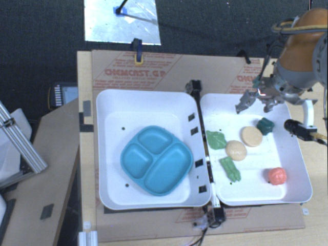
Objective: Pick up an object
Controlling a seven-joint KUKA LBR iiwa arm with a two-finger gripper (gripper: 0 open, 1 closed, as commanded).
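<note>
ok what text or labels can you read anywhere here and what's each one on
"CHEMCAST GP" in red, on the brown protective sheet behind the left bin.
More red print of the same kind on that sheet behind the right bin near the claw, partly covered and too blurred to read.
Faint red print along the sheet's front edge, too small to read.

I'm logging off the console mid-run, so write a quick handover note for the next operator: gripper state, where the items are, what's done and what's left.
Gripper: open, holding nothing, above the far part of the right bin.
Right bin holds: dark green piece, tan round, cream round, light green leafy piece, green piece, red-orange item.
Left bin holds the blue divided plate.
Done: nothing picked yet.
Left: descend onto one item, probably the dark green piece or tan round nearest the gripper, close, lift.
</note>
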